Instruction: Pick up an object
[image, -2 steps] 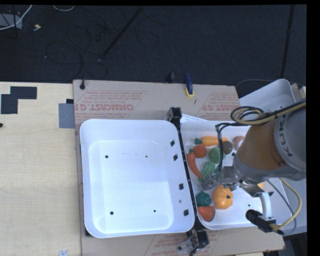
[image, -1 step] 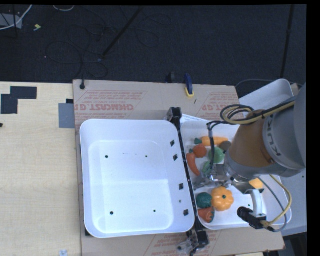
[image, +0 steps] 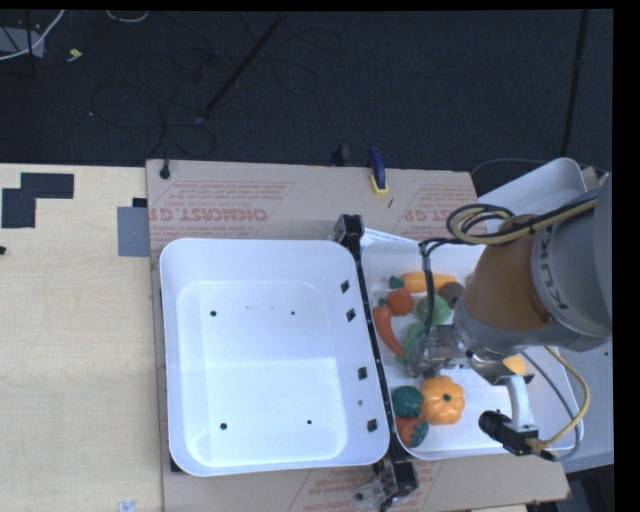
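Reaching stage, probably: orange pumpkin (image: 443, 400) and green toy (image: 408, 401) nearest in the right bin (image: 560, 440), gripper (image: 432, 352) down just beyond (finger spread impossible to tell), carrot (image: 386, 328) farther; next, close and lift.

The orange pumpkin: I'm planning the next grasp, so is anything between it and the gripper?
Nothing visible separates them. The gripper sits low in the right bin, just above the orange pumpkin. Still, a teal piece touches the pumpkin's left side and a long orange piece lies left of the gripper, crowding it.
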